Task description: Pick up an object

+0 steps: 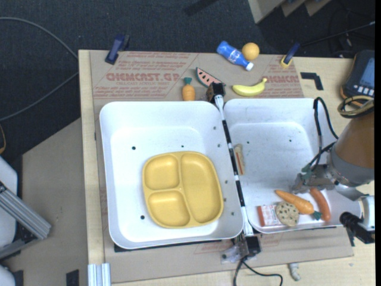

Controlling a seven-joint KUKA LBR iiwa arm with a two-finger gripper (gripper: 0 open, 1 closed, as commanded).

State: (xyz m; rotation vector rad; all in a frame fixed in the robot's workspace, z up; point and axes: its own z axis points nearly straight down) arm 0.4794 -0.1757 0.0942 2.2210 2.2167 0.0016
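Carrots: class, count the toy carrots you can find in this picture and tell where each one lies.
2. A small carrot stands on the bench behind the left bin. A longer carrot lies in the right bin, near its front edge, beside the gripper. The arm could hide others.

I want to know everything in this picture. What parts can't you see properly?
- Gripper, camera view: the arm's wrist covers it.
- Hot dog: upper end hidden by the arm.
- Packet: label too small to read; the cookie overlaps it.
- Yellow cable: cut off by the right edge.
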